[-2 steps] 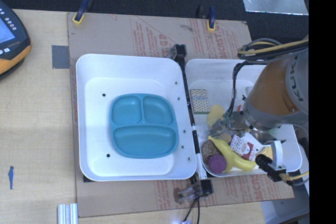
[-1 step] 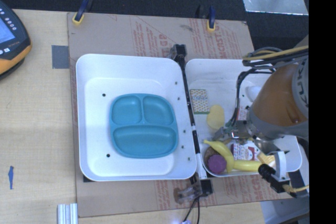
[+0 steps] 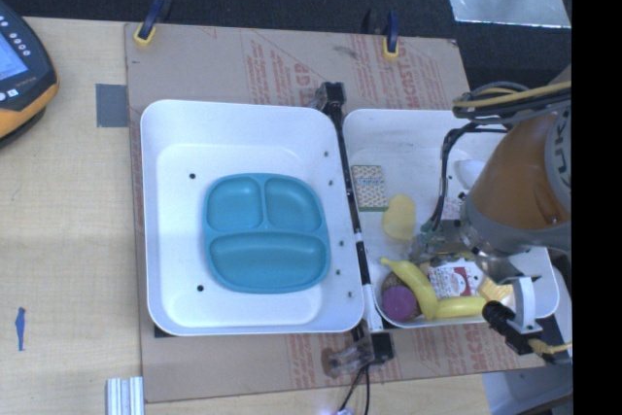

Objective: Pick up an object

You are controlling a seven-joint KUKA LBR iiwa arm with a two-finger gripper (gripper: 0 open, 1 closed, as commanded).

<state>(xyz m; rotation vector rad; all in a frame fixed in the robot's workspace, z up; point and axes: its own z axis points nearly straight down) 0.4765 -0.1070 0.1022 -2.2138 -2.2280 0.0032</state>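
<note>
The right bin holds several objects. A small speckled pad lies by its left wall, and a pale yellow rounded piece sits just below it. At the front lie a yellow banana, a purple round object and a red-and-white packet. My gripper hangs low over the front of this bin, just above the banana and the packet and to the right of the pale yellow piece. The arm's orange band hides the bin's right part.
The left bin bears a blue divided plate. A metal clip bar runs between the bins. Clamps hold the cardboard at the back. A yellow-edged pendant lies far left.
</note>
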